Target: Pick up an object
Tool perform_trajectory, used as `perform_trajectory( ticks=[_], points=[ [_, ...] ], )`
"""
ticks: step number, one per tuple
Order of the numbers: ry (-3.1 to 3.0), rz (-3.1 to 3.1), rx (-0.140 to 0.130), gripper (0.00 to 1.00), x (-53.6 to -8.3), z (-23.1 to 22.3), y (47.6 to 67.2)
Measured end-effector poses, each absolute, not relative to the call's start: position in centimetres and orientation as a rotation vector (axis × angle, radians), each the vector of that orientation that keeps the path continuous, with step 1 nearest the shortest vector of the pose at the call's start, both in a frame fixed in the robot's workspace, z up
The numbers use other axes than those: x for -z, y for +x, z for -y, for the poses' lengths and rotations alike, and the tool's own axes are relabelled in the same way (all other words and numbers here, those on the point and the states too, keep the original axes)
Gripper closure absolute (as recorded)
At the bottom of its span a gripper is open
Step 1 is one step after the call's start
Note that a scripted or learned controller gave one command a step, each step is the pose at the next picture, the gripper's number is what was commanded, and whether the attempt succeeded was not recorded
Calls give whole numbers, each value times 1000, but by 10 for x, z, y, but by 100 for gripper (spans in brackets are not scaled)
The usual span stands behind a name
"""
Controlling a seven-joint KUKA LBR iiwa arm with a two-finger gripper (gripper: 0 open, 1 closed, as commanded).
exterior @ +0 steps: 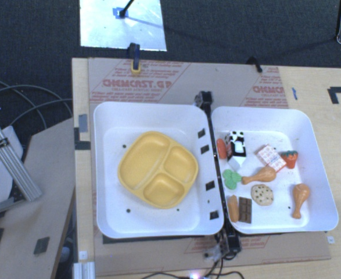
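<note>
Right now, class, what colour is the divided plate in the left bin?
Yellow, seen best in the camera view: divided plate.

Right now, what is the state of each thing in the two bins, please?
yellow divided plate: flat in the left bin, its compartments bare
two drumsticks: lying flat in the right bin, apart
cookie: flat, beside the chocolate bar
carrot: lying beside the pink wafer
black-and-white toy: near the divider, pose unclear
green piece: touching one drumstick's end

Two bins (pixel 100 156), one plate (pixel 158 168) (yellow), two drumsticks (pixel 258 176).
</note>
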State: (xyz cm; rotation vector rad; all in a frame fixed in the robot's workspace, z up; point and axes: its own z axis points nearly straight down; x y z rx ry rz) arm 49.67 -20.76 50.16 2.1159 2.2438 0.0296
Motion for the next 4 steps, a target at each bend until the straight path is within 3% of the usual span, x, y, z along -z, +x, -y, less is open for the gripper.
perform_trajectory(
  ticks=[4],
  points=[
    [2080,-2247,-38,100,-548,208,499]
  ],
)
